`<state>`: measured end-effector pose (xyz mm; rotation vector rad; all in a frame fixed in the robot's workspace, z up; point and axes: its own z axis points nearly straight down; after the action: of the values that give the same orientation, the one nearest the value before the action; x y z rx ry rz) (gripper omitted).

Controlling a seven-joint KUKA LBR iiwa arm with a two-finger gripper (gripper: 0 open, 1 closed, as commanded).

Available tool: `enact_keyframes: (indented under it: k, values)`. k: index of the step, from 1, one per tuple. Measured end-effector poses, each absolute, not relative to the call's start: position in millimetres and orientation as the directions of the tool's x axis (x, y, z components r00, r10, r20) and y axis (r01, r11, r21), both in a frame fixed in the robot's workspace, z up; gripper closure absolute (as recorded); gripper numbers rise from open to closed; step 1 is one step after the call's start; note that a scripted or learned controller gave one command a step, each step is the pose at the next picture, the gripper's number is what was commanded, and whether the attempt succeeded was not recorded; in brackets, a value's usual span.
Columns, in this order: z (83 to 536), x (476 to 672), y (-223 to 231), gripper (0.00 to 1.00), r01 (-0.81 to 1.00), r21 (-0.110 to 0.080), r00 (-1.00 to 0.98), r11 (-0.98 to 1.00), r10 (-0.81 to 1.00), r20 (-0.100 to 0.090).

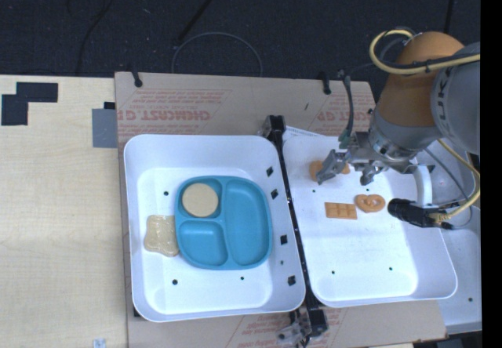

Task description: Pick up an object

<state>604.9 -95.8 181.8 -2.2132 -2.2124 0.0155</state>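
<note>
Nothing lifted yet, by the look of it: pick still to be made. Nearest the camera, well left of the bin divider [284, 205], blue sectioned plate [223, 222] with a tan round [199, 199] in one compartment, pale slab [161, 234] touching its left edge. Right of the divider, orange waffle piece [340, 211] and orange ring-shaped toy [369, 202] flat on the right bin [376, 268] floor, just beside each other. Farther back, gripper [351, 169] spread wide, empty, hovering low beside a small orange piece [318, 170] near the divider. Closing and lifting remain.
</note>
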Motion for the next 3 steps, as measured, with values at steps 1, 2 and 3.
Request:
enact_keyframes:
  k: [1,2,3]
  values:
    - [189.7,608.1,-96.0,0.0,1.0,-0.001,-0.001,0.001,1.0,0.0]
    - [143.6,600.0,-93.8,0.0,1.0,-0.008,-0.001,0.001,1.0,0.001]
    - [89.5,598.4,-92.3,0.0,1.0,-0.008,0.0,0.0,1.0,0.001]
